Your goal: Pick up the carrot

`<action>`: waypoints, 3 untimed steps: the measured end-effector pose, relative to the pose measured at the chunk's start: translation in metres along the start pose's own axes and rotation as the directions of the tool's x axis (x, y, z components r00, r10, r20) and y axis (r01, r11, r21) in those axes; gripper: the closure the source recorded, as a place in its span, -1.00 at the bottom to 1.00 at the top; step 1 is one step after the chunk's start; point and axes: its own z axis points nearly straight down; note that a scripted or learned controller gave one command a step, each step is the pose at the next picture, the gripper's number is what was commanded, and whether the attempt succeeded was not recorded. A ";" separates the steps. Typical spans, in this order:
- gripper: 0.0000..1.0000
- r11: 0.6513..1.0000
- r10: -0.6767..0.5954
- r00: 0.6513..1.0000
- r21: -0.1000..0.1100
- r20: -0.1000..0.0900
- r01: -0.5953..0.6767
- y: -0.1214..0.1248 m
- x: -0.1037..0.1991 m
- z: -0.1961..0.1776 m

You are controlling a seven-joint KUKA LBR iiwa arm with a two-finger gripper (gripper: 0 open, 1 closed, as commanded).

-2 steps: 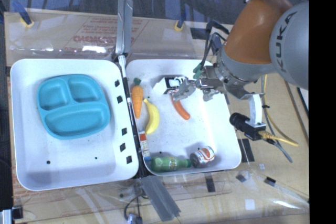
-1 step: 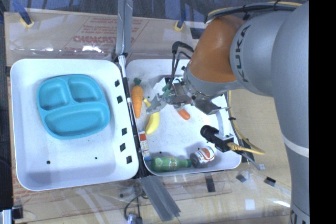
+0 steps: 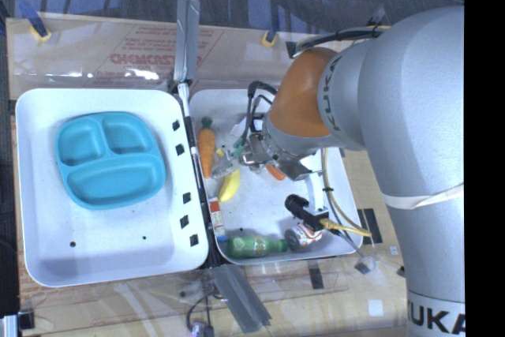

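The carrot lies lengthwise along the left wall of the right bin, green top at the far end, a banana just beside its near end; the jaws hang to its right among small clutter, and whether they stand apart or together I cannot tell; the carrot is not held. The approach probably wants a shift leftward, a descent over the carrot's middle, closing across its width, clear of the wall and banana.

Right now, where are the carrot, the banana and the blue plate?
carrot [image 3: 206, 150]: camera view, middle of its orange body.
banana [image 3: 230, 186]: camera view, middle of the yellow fruit.
blue plate [image 3: 111, 158]: camera view, central divider ridge.
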 end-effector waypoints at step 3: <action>1.00 0.988 -0.154 0.988 -0.002 0.000 0.154 0.036 0.070 -0.101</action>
